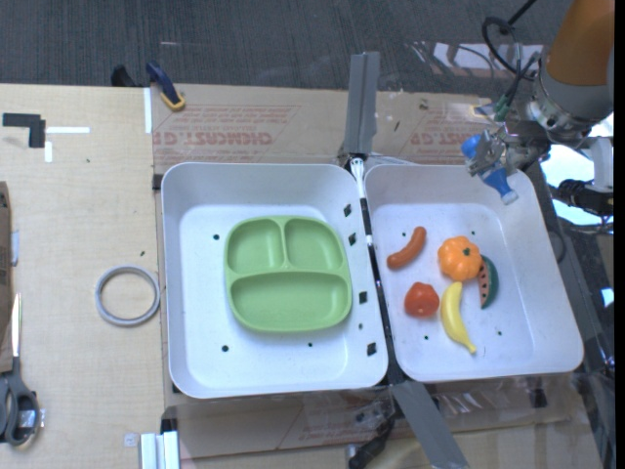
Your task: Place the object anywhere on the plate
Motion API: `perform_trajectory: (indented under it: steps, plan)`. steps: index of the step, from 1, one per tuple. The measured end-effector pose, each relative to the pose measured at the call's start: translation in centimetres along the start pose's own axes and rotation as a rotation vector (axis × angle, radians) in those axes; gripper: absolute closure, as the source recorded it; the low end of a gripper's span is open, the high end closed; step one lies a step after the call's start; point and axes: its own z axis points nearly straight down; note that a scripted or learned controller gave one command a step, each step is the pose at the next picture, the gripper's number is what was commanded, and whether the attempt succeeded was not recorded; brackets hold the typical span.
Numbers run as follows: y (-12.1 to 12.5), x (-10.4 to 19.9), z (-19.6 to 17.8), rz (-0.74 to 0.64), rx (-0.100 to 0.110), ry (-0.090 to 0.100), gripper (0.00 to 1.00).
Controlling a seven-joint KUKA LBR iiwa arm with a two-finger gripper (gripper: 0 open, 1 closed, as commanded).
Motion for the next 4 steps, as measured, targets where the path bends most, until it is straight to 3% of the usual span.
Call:
perform_trajectory:
  steps: [1,2,3,4]
  plan:
    - [-0.2,5.9,10.6,0.002,0.007,0.003,1.0]
    - [0.0,11.9,4.1,0.002,-0.001,0.001,1.0]
    - [0.0,20.9,4.1,0.003,0.0,0.001,1.0]
    - [-5.7,25.4,8.3,0.005,0.003,0.0,1.0]
